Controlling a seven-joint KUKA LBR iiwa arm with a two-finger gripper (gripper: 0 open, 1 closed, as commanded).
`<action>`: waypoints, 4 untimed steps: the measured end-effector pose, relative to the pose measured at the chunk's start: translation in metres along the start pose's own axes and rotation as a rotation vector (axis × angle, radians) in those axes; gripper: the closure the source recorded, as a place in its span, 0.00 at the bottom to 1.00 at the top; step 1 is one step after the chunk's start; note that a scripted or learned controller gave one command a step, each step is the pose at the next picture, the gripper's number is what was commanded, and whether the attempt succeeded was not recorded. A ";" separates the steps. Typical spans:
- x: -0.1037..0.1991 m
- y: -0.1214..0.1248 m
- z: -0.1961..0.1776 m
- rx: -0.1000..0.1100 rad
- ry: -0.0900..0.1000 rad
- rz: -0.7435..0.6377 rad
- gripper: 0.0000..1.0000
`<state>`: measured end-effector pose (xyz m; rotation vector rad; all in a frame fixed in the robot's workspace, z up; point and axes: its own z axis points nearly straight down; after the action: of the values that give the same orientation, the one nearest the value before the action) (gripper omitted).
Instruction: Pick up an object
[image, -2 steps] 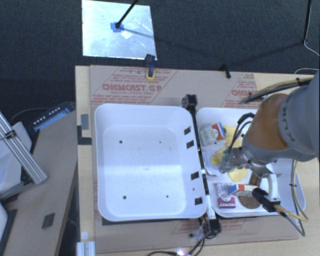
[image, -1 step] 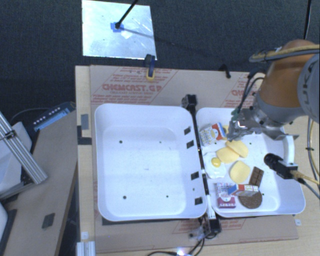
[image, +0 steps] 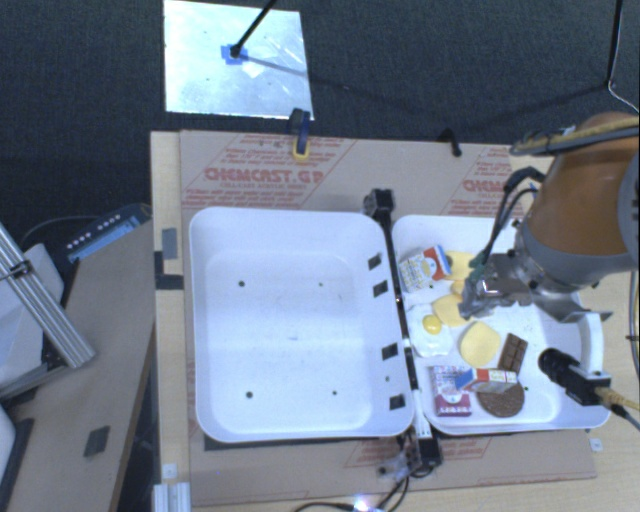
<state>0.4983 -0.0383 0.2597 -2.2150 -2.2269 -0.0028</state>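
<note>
My gripper (image: 476, 297) hangs low over the right bin (image: 420, 235), near its middle. Just under and beside it lie yellow pieces: a pale yellow wedge (image: 449, 311) and a round yellow disc (image: 480, 343). A fried egg toy (image: 432, 328) lies to the left of them. A small white and red packet (image: 422, 267) sits at the bin's far left. Toward the front are a red, white and blue box (image: 455, 389), a brown round cookie (image: 500, 399) and a brown chocolate bar (image: 512, 352). Nothing shows between the fingers.
The left bin (image: 290, 320) sits beside the right one, split from it by a black divider with clips (image: 395, 300). The arm's orange and grey body (image: 585, 215) covers the right bin's far right part.
</note>
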 end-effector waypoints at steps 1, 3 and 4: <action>-0.140 -0.018 0.152 0.012 -0.006 0.018 1.00; -0.062 0.070 0.109 0.005 0.003 -0.004 1.00; -0.057 0.008 0.133 0.007 0.000 0.005 1.00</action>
<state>0.5069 -0.0950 0.1271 -2.2167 -2.2173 0.0051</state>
